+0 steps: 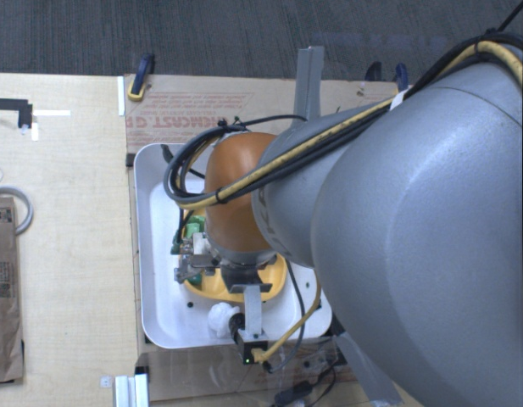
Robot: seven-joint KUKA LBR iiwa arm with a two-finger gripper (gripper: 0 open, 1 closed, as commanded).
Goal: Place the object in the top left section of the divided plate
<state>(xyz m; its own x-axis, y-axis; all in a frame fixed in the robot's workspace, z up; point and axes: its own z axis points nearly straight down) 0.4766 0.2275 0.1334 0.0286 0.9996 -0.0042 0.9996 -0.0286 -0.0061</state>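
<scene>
The smooth grey arm (397, 227) with its glossy orange band (236, 185) hangs over the white bin (155, 312), hiding most of a round yellow plate (276, 280) near its front edge; a small white object (220, 317) lies beside it; gripper state unclear

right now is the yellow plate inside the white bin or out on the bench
Inside: the yellow plate lies within the white bin, mostly hidden under the arm's wrist.

Smooth grey arm casing (431, 227) with soft sheen, glossy orange band (236, 176), white plastic bin (155, 312) seen as smooth, pale wood-grain bench (66, 193), matt brown cardboard (193, 104), yellow plastic plate (274, 282)
</scene>
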